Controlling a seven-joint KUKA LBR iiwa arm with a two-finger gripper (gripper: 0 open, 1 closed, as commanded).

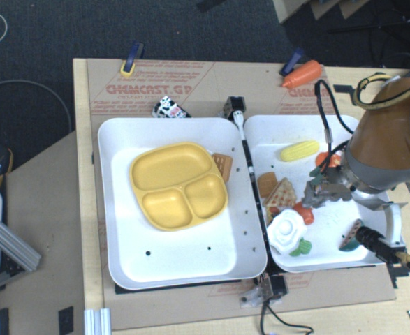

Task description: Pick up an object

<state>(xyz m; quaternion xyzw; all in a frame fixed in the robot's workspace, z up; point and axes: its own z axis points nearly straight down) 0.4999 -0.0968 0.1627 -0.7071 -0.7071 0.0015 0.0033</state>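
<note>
My gripper point(321, 189) hangs low over the middle of the right bin point(288, 135), below the orange-banded wrist. Just under and left of it lie a small red piece point(304, 213) and a pizza slice toy point(281, 195). An orange-red piece point(325, 160) sits right behind the gripper. A yellow corn cob point(299, 150) lies toward the back of the bin. A white cup-like toy point(286, 230) with a green bit point(301, 247) sits at the front. A brown bread piece point(266, 184) rests by the bin's left wall.
The left bin point(121, 187) holds a yellow divided plate point(179, 184) with a small waffle-like piece point(223, 165) at its right edge. A dark multicoloured toy point(350, 236) lies at the right bin's front right. Clamps and an orange carrot-shaped toy point(302, 74) sit on the board behind.
</note>
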